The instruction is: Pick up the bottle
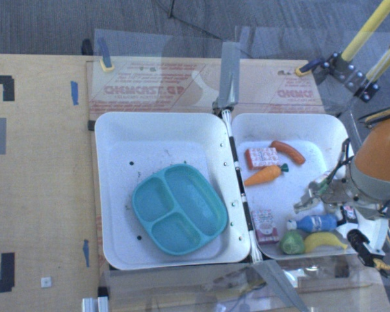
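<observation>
The arm (377, 168) reached in from the right edge of the camera view, its orange band showing as a rounded bulk with the grey wrist section just below it. From the wrist the claw (310, 199) extended leftward and slightly downward at a low slant. Its metal end was small and blurred, partly masked by cables.

Glossy plastic tray (179, 208) — matt white bins (161, 129), wooden bench (39, 174).
</observation>
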{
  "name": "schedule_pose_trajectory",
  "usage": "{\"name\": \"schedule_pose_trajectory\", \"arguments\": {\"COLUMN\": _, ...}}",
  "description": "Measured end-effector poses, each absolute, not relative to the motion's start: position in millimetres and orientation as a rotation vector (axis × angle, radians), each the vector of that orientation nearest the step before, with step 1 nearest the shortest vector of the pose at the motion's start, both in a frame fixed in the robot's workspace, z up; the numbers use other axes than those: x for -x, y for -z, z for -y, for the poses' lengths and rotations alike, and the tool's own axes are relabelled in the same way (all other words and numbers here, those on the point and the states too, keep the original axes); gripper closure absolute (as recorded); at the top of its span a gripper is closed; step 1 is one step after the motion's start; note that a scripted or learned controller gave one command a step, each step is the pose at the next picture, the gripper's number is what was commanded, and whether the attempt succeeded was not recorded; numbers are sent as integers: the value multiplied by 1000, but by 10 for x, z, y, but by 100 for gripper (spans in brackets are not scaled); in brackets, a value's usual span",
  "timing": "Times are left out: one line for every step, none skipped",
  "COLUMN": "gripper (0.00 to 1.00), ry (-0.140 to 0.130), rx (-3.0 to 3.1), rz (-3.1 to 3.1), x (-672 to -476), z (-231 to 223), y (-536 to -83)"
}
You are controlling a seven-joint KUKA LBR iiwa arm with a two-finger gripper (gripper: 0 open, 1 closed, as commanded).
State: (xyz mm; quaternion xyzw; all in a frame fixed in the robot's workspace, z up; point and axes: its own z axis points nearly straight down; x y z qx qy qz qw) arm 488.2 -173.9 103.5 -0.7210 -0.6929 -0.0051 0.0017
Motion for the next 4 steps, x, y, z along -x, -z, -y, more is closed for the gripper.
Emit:
{"name": "schedule_pose_trajectory", "arguments": {"gripper": 0, "ry": 3, "rx": 2081, "rz": 2369, "x": -4812, "z": 1514, "y": -890}}
{"name": "schedule_pose_trajectory", "arguments": {"gripper": 100, "ry": 6, "rx": 2093, "rz": 2372, "x": -4832, "z": 1543, "y": -1003}}
{"name": "schedule_pose_trajectory", "arguments": {"gripper": 0, "ry": 7, "rx": 2092, "rz": 2372, "x": -4832, "z": 1542, "y": -1004}}
{"name": "schedule_pose_trajectory", "arguments": {"gripper": 100, "ry": 8, "rx": 2098, "rz": 2371, "x": -4835, "z": 1555, "y": -1101}}
